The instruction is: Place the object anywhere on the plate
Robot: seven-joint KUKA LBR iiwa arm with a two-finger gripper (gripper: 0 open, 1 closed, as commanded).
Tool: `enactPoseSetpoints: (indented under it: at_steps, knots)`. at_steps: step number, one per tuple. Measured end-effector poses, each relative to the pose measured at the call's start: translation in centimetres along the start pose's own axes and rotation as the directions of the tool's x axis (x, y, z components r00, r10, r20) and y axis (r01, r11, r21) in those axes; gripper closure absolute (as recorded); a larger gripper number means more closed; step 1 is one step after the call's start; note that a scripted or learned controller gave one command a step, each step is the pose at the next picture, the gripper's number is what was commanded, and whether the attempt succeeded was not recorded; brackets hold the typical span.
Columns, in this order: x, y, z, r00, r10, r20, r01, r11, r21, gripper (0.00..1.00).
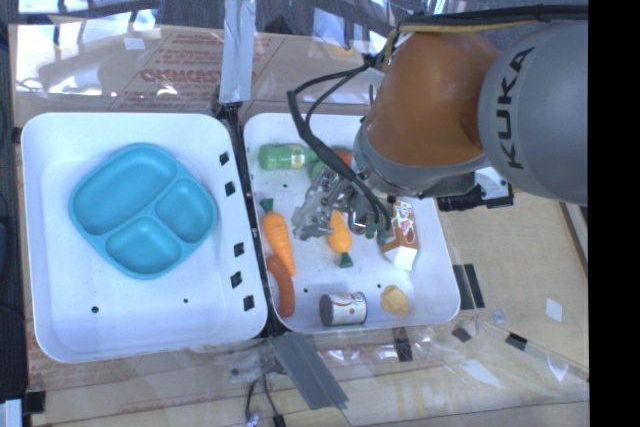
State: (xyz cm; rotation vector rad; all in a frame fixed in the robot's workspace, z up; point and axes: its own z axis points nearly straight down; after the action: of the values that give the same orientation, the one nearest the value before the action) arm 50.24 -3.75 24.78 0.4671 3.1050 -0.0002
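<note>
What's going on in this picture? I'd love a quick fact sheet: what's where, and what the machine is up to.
plate: blue plate with three compartments, lying in the left bin, nothing on it
right bin: holds toy food, including two carrots, a green bottle, a can, a small carton
arm: reaches in over the right bin
pincer: low among the food, by a small orange carrot; grip unclear
task status: nothing placed on the plate yet
</note>
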Motion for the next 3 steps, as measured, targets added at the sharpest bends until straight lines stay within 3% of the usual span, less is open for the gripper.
enactPoseSetpoints:
  at_steps: [1,2,3]
  knots:
    - [4.3,4.8,5.8,1.0,-0.015,-0.006,0.015,1.0,0.001,1.0]
    - [3.1,1.6,4.9,0.989,0.15,0.0,-0.15,0.989,0.001,1.0]
    - [1.0,9.6,-4.3,1.0,0.009,0.005,-0.009,1.0,-0.003,1.0]
